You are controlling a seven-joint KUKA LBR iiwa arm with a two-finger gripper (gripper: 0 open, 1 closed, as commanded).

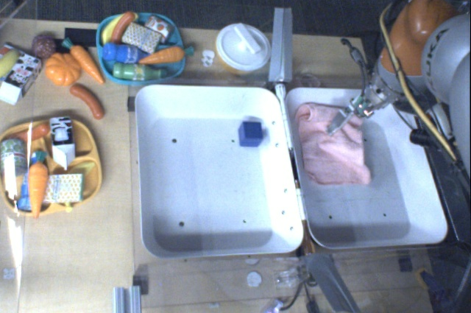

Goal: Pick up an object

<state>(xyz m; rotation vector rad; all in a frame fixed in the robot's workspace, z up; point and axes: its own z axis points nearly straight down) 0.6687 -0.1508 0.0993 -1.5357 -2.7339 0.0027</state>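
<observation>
Slanted overhead view of both bins (pixel 221 102)

Cube (pixel 251 132) in left bin (pixel 184 230), cloth (pixel 331 153) in right bin (pixel 390 223).

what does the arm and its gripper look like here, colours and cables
The arm is light grey with a rounded orange section near its upper end. Dark cables, one with a yellowish sheath, loop around the orange part and trail down the arm's side. The gripper is small, slim and metallic grey, with thin fingers and a cluttered wrist block behind it, too small to make out markings.
</observation>
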